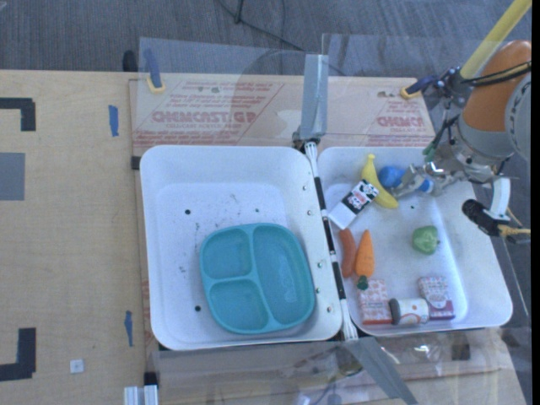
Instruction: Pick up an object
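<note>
My log: gripper at right bin's 12 o'clock, just beside blue ball and banana; jaws' state I cannot tell. Left bin: teal tray.

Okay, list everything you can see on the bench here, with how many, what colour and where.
Bins: 2, white, side by side on the bench.
Tray: 1, teal, three compartments, in the left bin.
Banana: 1, yellow, top of the right bin.
Ball: 1, blue, beside the banana.
Carton: 1, white with black patches, by the right bin's left wall.
Carrots: 2, orange, near the right bin's left wall.
Green item: 1, round, middle of the right bin.
Packets: about 3, red and white, bottom of the right bin.
Arm: 1, grey with orange band, at the right.
Gripper: 1, over the top of the right bin, near the ball.
</note>
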Robot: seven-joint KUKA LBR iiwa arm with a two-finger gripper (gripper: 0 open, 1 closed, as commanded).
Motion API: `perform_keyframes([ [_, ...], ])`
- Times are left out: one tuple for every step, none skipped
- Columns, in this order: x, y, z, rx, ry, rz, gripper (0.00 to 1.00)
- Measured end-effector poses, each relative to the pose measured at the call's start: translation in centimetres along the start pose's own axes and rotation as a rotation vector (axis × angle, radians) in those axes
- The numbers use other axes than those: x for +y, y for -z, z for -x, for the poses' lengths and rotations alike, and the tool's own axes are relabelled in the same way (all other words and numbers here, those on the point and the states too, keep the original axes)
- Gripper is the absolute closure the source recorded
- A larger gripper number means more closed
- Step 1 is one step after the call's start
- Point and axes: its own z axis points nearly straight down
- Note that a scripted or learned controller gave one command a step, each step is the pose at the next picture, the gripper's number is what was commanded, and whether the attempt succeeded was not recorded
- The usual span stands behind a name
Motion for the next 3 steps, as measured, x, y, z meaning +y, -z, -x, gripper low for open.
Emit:
perform_keyframes([
  [-0.2,0.7,-0.1,-0.005,0.005,-0.011,1.00],
  [0.8,-0.1,-6.3,-0.028,0.280,0.025,1.00],
  [0.8,-0.2,-6.4,-0.025,0.280,0.027,0.00],
])
